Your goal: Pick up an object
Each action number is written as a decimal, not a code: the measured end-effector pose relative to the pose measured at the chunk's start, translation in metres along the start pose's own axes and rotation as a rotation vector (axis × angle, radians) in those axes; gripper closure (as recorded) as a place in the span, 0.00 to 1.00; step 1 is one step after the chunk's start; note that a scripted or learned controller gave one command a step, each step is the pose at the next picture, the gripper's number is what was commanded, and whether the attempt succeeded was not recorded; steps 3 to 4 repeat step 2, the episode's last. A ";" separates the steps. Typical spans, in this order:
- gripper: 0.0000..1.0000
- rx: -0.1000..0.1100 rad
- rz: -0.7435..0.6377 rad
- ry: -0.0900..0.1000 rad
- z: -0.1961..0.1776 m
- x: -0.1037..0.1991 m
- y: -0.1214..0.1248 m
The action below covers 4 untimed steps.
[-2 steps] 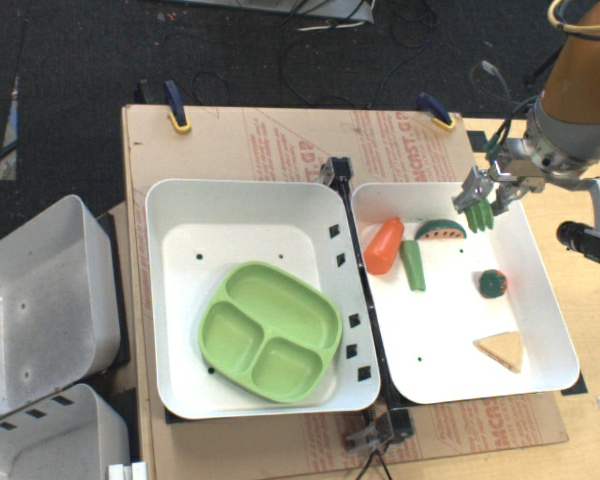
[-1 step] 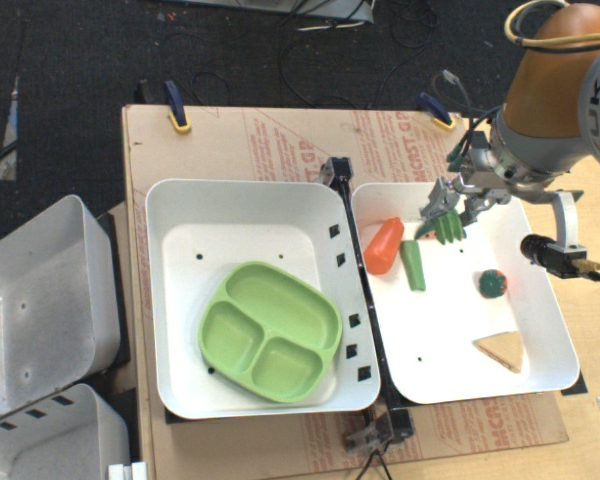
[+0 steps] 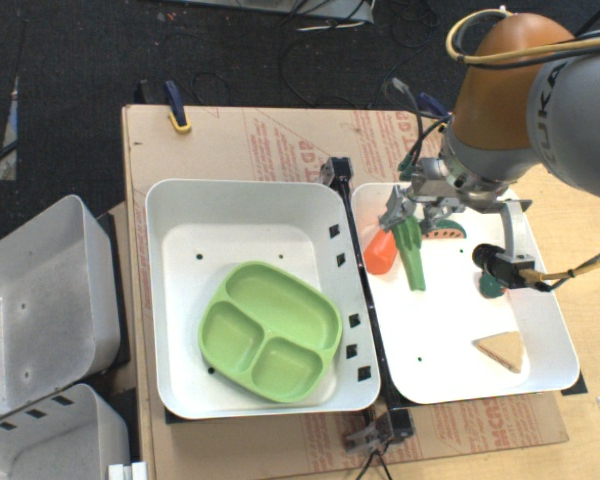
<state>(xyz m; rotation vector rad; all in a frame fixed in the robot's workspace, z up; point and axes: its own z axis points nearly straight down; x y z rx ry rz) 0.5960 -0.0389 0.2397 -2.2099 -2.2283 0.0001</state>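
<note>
1. Nearest, the left bin (image 3: 170, 208) holds a green divided tray (image 3: 270, 330), lying flat toward the bin's front with its three compartments facing up.
2. Just right of that tray, past the black-clipped divider where the bins meet, the right bin (image 3: 555, 368) sits side by side with the left one.
3. Well right of the tray, in the right bin's front corner, lies a tan wedge-shaped piece (image 3: 500, 349), apart from everything else.
4. Farther back and right of the tray, a dark teal object (image 3: 492, 285) rests near the right bin's outer side, with a black part of the arm's rig just above it.
5. Right of the tray's far edge, an orange-red object (image 3: 380, 252) lies close to the divider, touching or just beside a long green object (image 3: 412, 258) that slants from the bin floor up toward the gripper.
6. Behind these, the gripper (image 3: 412, 215) hangs over the right bin's rear part, its tips at the upper end of the long green object; whether it is clamped on that object or slack cannot be told.
7. Beside the gripper lies a small red and green slice (image 3: 444, 233).
</note>
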 end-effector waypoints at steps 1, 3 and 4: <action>1.00 0.000 -0.001 0.000 -0.002 0.054 -0.014; 1.00 -0.001 0.000 0.000 -0.004 0.103 -0.021; 1.00 -0.001 0.000 0.000 -0.004 0.103 -0.021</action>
